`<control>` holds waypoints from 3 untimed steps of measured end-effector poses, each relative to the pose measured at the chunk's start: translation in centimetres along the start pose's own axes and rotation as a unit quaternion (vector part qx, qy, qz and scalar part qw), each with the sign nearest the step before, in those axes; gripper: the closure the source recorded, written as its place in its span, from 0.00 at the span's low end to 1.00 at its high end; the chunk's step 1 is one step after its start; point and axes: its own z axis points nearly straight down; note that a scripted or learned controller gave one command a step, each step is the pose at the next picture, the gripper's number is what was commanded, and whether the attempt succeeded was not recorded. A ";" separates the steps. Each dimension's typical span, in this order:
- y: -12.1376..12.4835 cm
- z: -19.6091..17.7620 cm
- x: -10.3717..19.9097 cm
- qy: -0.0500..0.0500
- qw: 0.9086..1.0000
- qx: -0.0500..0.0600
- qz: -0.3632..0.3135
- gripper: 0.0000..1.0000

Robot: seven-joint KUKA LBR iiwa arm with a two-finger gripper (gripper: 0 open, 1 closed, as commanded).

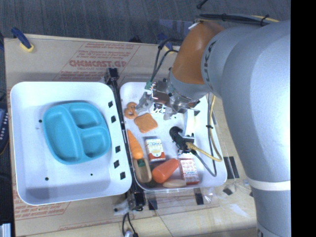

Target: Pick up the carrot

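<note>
Here, a fixed camera looks down at a slant on a bench covered in printed cardboard (98, 58), with two shallow white bins side by side. The left bin (29, 90) fills the left half of the frame and holds a blue divided plate (76, 132) lying flat near its middle.

The right bin (132, 89) sits at the center of the frame and holds several small things. The carrot (134, 143) is long, thin and orange. It lies flat along this bin's left wall, running from upper left to lower right, with its lower end touching a brownish piece (142, 171) near the bottom left corner. Above the carrot, near the bin's upper left corner, is a small orange pretzel shape (130, 109), and just right of that a flat tan slice (146, 123). A small printed carton (155, 149) stands just right of the carrot's middle. Below the carton lies a stubby red-orange piece (165, 170), with a red and white packet (188, 171) to its right and a pale oval piece (174, 183) against the bottom wall.

The large grey arm (247, 93), with its orange band (195, 53), comes in from the right and covers the upper right of the frame. Its gripper (157, 110) hangs over the upper part of the right bin, above the tan slice and to the right of the pretzel shape. The gripper looks open, with its two fingers (144, 101) spread and only white bin floor between them. It grips nothing. The carrot lies apart from it, below and to its left.
</note>
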 end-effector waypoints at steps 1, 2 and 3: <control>-1.8 0.6 1.2 -0.003 0.999 0.007 0.034 0.00; -8.0 0.6 4.7 -0.003 1.000 0.007 0.023 0.00; -5.6 0.6 3.4 -0.003 1.000 0.005 0.024 0.00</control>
